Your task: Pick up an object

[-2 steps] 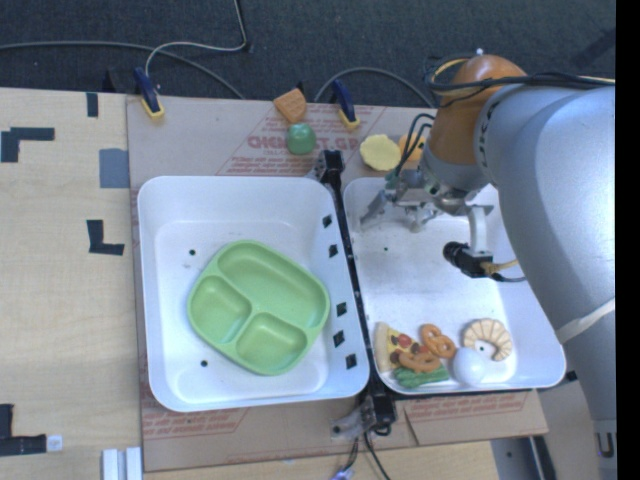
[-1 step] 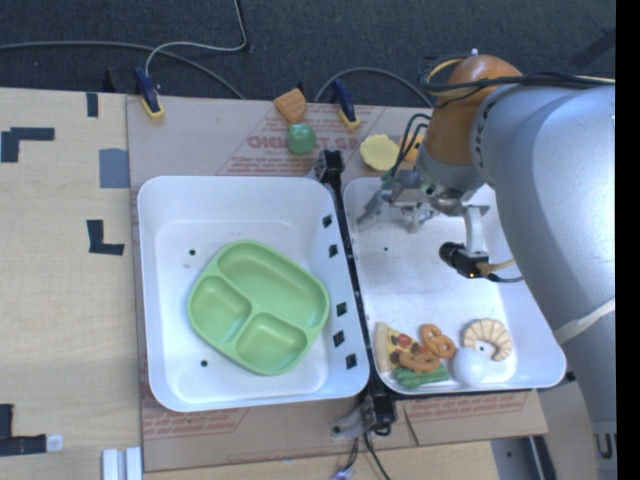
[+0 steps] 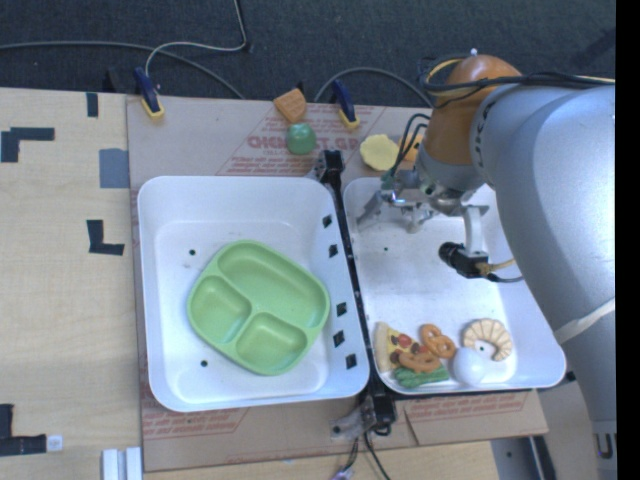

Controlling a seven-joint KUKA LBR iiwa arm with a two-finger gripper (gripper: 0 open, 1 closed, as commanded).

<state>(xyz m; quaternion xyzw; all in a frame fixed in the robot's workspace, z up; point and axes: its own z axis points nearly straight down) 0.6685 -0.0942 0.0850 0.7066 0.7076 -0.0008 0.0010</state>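
Observation:
My gripper (image 3: 390, 215) hangs over the far left part of the right bin (image 3: 520, 313), just above its white floor. Its fingers stand apart with nothing between them, so it is open. The objects lie in a cluster at the near end of that bin, well away from the gripper: a pizza slice (image 3: 391, 346), a pretzel (image 3: 436, 340), a croissant (image 3: 487, 336), a white ball (image 3: 469, 368) and a green pod (image 3: 420, 376).
A green divided plate (image 3: 258, 308) lies in the left bin (image 3: 165, 218). Beyond the bins on the cardboard sit an orange block (image 3: 290, 103), a green ball (image 3: 300, 139) and a yellow piece (image 3: 379, 151). Two blue clamps (image 3: 150, 94) hold the board's far edge.

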